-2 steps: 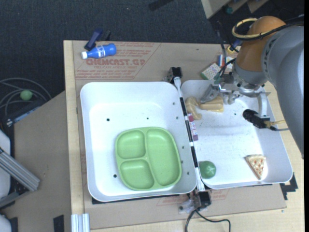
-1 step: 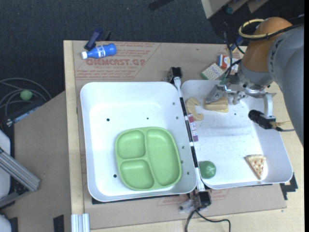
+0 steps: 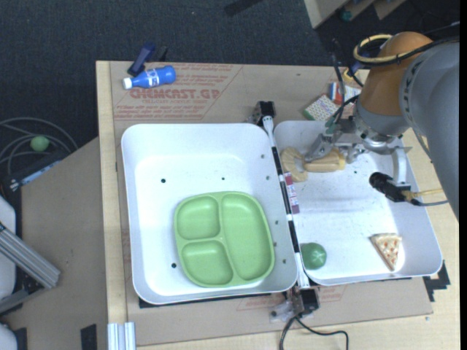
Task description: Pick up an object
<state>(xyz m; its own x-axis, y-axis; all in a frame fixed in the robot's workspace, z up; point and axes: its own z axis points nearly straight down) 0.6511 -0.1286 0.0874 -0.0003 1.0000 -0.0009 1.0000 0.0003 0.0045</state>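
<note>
A dark carpeted floor surrounds a pale wooden worktop printed with faded red lettering, and two shallow white bins sit on it side by side. The left bin holds a green three-compartment plate, lying flat toward its near right corner. Behind that bin, on the bare worktop, lies a small white and blue bottle. The right bin holds a tan, bread-like block near its far left corner, a round green ball at the near left edge close against the divider between the bins, and a toy pizza slice near the near right corner. These three lie well apart from one another. The grey arm reaches in from the right, its orange band above the wrist, and the gripper is low over the far end of the right bin, just at the tan block. Whether it is clenched or released cannot be told from this angle.
</note>
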